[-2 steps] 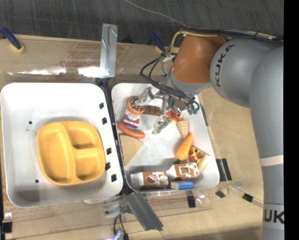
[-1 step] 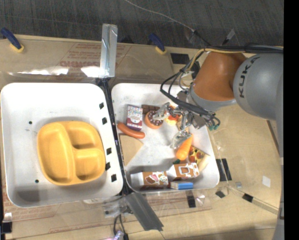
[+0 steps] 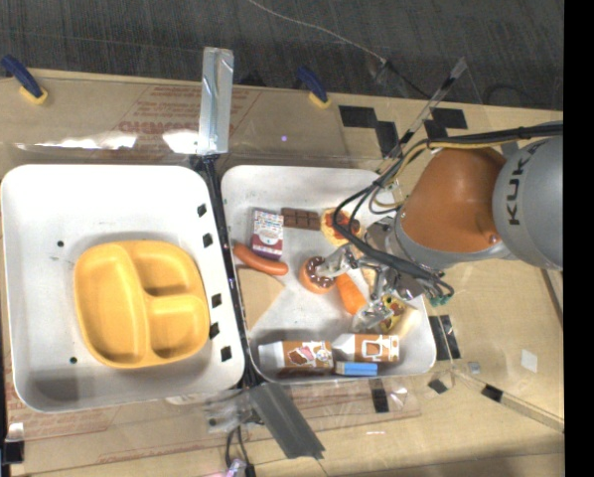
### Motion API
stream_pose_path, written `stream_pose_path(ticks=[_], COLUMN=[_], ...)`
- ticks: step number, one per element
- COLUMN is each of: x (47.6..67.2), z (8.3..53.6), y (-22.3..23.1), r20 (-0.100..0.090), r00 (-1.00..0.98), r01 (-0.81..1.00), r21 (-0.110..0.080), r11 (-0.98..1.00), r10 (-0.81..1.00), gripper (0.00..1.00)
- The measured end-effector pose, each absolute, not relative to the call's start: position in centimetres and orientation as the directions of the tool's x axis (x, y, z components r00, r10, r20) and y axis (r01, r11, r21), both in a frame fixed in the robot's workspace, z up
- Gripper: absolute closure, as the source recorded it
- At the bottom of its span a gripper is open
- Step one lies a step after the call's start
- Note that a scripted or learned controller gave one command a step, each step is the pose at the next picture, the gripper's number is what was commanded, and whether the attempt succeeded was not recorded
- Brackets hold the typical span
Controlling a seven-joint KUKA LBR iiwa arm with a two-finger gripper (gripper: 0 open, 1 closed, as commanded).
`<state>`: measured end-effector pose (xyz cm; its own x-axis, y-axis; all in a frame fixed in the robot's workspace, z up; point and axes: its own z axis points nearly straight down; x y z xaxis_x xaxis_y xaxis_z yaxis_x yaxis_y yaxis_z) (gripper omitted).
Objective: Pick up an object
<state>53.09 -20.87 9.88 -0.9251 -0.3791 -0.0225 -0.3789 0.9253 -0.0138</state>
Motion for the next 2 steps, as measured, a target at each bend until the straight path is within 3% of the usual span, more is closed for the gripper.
stream_pose_path(ticks=[1,2], x=[52.71,52.59], z=[9.93,10.8], y=[-18.61,-18.42], r20=[-0.028,-0.02], r00=[-0.97,-0.968], r01=[-0.243,-0.251], r21=[-0.012,-0.009], r11=[0.97,0.968], r10=[-0.243,-0.251], gripper=[0.0,1.0])
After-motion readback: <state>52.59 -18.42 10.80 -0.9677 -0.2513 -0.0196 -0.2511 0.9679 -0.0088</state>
